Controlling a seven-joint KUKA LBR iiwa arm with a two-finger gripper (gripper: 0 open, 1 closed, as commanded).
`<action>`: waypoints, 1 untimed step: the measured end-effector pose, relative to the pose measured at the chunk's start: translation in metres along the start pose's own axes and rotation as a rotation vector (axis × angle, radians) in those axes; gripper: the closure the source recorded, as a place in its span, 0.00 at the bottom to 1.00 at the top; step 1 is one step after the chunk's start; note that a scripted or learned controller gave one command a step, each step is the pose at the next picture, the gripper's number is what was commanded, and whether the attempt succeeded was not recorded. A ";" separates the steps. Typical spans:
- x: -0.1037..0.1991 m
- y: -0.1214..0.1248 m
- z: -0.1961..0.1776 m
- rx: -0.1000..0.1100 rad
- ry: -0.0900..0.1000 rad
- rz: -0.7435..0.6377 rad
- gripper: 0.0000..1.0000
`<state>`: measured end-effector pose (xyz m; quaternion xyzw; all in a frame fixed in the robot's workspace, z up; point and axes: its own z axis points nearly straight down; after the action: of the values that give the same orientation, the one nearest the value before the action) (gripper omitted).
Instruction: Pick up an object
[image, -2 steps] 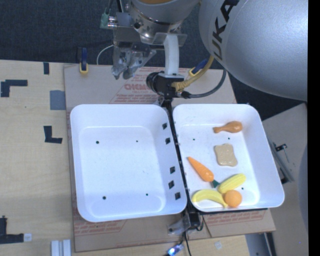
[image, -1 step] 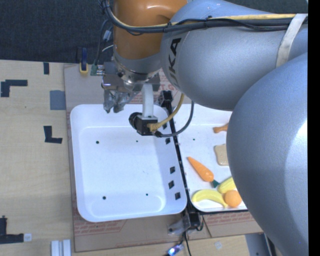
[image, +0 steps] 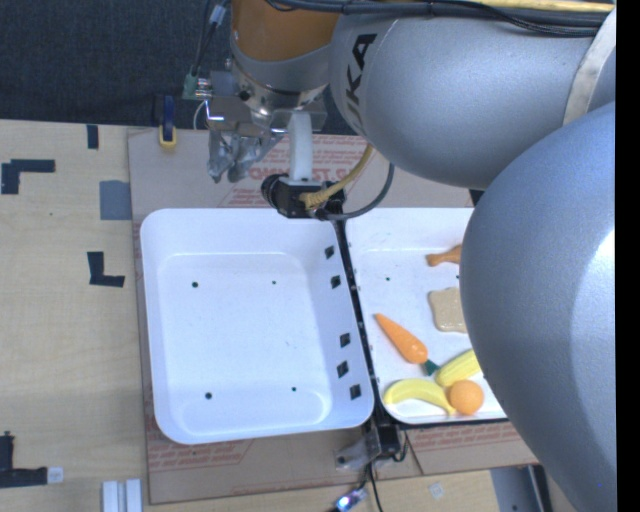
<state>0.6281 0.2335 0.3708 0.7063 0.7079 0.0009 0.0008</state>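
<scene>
- The grey arm (image: 470, 90) reaches in from the right, and its large links cover the upper right of the view and part of the right bin (image: 390, 250).
- The hand (image: 235, 160) hangs beyond the far edge of the left bin (image: 160, 300), over the brown table (image: 60, 320). Whether it is wide or narrow cannot be told, and nothing is seen in its grip.
- The things to pick lie in the right bin: a carrot (image: 402, 339), a banana (image: 418, 396), an orange (image: 465, 398), a corn cob (image: 456, 367), a pale flat piece (image: 449, 310) and an orange-brown bit (image: 446, 257) partly under the arm.
- Risk: the hand is well apart from every object, so a descent here would likely close on nothing.
- Risk: the banana, orange and corn touch near the bin's front wall, so a grasp there could nudge neighbours or slip off rounded shapes.
</scene>
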 end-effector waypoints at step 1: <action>-0.001 0.007 0.072 0.009 -0.004 0.001 1.00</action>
<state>0.6354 0.2328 0.2992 0.7068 0.7074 -0.0039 -0.0011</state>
